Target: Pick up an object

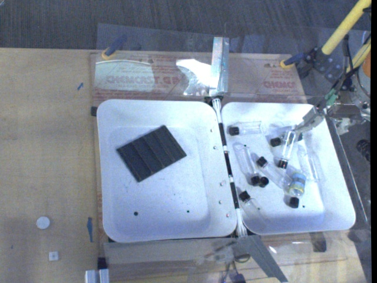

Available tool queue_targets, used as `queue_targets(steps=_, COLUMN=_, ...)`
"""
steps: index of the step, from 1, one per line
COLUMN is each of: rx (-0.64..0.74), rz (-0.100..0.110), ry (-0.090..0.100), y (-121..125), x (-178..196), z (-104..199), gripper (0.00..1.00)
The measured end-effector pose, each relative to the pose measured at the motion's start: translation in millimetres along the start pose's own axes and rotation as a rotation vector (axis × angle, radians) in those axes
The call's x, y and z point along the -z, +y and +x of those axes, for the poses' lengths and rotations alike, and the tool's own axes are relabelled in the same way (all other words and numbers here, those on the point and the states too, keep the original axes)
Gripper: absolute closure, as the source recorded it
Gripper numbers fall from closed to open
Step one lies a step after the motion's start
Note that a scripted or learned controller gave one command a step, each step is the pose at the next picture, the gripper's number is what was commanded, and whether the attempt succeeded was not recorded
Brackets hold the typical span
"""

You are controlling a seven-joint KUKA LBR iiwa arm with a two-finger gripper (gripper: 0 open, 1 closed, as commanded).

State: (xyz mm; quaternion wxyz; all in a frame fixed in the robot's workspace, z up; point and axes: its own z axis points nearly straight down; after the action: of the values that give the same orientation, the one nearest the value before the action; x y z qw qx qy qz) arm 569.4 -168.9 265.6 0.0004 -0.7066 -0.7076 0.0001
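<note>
The right bin (339,217) holds several small clear vials with black caps. One vial (286,150) lies near the bin's middle with its cap toward the front. Another vial (244,128) lies at the back left, and a third vial (247,198) rests by the front left wall. A vial with a blue band (297,184) lies toward the front right. My gripper (299,130) reaches in from the right at a slant, its tip low over the back of the right bin, just above the upper end of the middle vial. I see nothing clearly held in it.
The left bin (112,217) holds a dark ribbed flat panel (151,152). A metal divider post (220,63) stands behind the bins on a clear sheet. Cables and a yellow rod (347,19) are at the far right.
</note>
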Motion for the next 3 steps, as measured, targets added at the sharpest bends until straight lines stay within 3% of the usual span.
queue_targets(steps=1, rx=-0.011, rz=-0.001, ry=-0.001, y=43.0, x=-130.6, z=-11.9, gripper=0.0)
queue_targets(steps=2, rx=-0.069, rz=0.001, ry=0.006, y=29.4, x=-159.5, z=-30.6, gripper=0.0)
queue_targets(steps=3, rx=-0.005, rz=-0.005, ry=0.0, y=-0.1, x=-178.7, z=2.8, gripper=0.0)
